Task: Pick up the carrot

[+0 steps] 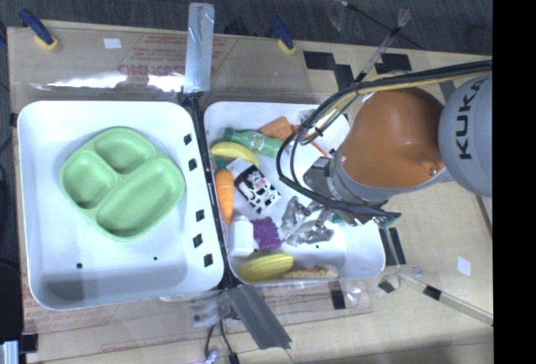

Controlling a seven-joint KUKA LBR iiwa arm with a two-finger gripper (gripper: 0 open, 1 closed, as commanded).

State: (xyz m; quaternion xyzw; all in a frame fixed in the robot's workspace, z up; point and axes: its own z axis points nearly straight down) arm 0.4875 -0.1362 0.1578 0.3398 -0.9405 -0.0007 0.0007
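Gripper (306, 224) low in right bin (362, 257), fingers spread on nothing, well right of carrot (224, 193) by left wall.

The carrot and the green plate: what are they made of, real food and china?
The carrot looks like smooth moulded plastic: even orange, slight sheen, no roots. The green plate also seems plastic: uniform pale green, matte, soft rounded compartment rims. Neither is certain by sight.

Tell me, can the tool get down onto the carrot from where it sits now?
Probably yes. The carrot lies uncovered against the right bin's left wall, with the tool close to its right. The wall and the banana at its top end crowd the grip.
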